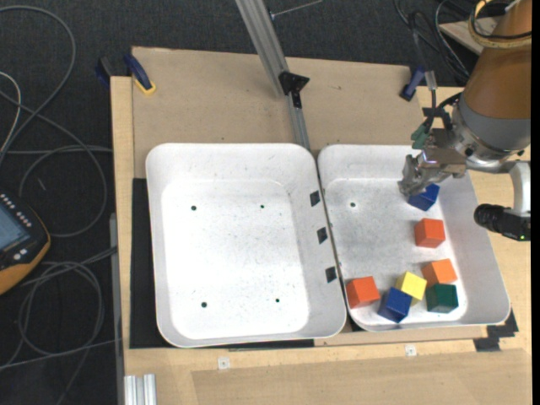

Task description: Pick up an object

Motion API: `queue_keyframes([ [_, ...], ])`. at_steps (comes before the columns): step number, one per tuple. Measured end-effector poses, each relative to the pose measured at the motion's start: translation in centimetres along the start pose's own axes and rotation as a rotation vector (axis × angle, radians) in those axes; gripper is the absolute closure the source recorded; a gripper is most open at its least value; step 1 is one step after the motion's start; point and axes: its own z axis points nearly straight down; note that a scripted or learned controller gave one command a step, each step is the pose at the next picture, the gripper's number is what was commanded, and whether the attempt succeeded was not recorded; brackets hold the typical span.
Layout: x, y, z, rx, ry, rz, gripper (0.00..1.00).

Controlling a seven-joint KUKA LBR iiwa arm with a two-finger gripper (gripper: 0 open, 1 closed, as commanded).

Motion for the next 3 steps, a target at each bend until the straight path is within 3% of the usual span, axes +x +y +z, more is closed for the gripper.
queue_keyframes([
  [3,14.9,-4.3,2.1,0.001,0.000,-0.001,1.00],
])
